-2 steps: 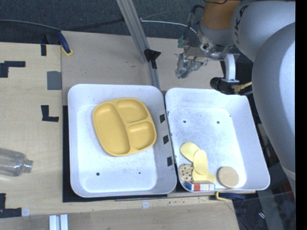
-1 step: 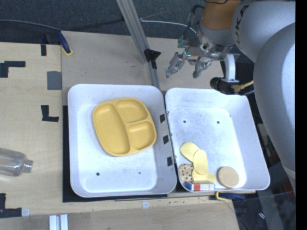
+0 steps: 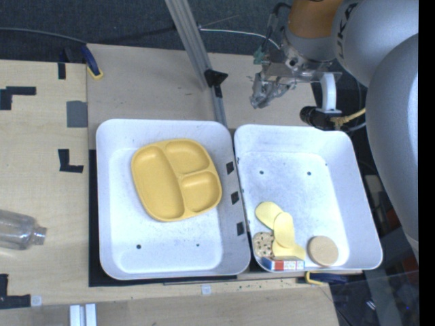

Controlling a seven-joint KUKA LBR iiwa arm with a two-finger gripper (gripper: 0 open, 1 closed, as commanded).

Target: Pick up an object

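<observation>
While the arm [image 3: 380, 53] hangs at the upper right, its pincer [image 3: 262, 97] sits above the bare counter [image 3: 149, 87] just beyond the far rim of the right bin [image 3: 340, 182], grasping nothing that shows; whether it is released or clenched I cannot tell.

Two shallow white bins lie side by side, touching along their inner rims. One thing lies in the left bin [image 3: 122, 236]: a yellow plate [image 3: 175, 179] with three compartments, resting toward the far half. The right bin holds its things bunched in the near left corner: one pale yellow banana-like piece [image 3: 277, 223], one speckled cookie [image 3: 263, 244] touching it, one tan round disc [image 3: 323, 250] just beside them, and one flat box [image 3: 285, 265] with red and blue edging against the near wall.

One clear plastic bottle [image 3: 19, 229] lies on its side on the pale wood counter, well left of the bins. Black tape marks dot that side. One metal pole [image 3: 190, 36] slants up from behind the bins, and dark carpet [image 3: 81, 9] lies beyond the counter.
</observation>
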